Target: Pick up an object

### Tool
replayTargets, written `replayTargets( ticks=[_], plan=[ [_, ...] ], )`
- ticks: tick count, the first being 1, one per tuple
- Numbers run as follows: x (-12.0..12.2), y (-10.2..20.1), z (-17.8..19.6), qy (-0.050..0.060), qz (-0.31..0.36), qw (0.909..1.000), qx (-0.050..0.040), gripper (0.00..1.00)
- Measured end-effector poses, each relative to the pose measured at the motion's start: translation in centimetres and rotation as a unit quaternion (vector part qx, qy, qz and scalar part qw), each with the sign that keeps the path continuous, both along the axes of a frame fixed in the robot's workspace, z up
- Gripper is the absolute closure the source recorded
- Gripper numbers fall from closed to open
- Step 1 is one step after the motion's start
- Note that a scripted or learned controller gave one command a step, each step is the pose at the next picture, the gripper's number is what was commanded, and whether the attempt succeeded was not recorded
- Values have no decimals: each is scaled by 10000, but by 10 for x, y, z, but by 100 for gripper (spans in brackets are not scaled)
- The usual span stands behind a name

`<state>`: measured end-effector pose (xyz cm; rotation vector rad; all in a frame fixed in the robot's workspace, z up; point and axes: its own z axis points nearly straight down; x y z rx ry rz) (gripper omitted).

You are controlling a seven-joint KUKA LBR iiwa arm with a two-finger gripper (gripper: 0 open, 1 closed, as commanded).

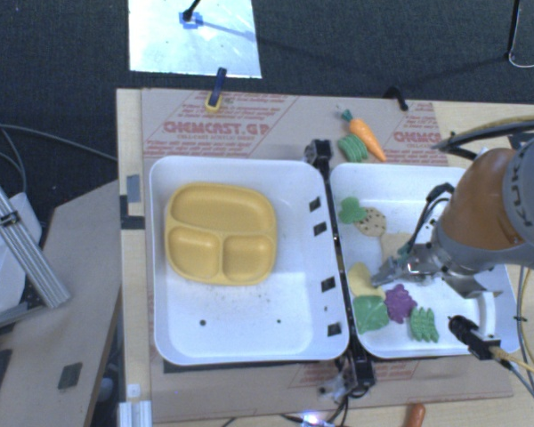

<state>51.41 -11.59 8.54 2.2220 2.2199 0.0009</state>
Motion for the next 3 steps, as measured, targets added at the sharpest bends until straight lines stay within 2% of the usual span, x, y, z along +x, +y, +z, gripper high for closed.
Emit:
replayTargets(
  ticks=[1,2,3],
  plan=[
    [56,12,0,-29,35,10000,-3,0],
    [54,11,10,-16,21,10000,-1,100],
    [35,28,-2,14,21,10000,7,100]
  ],
)
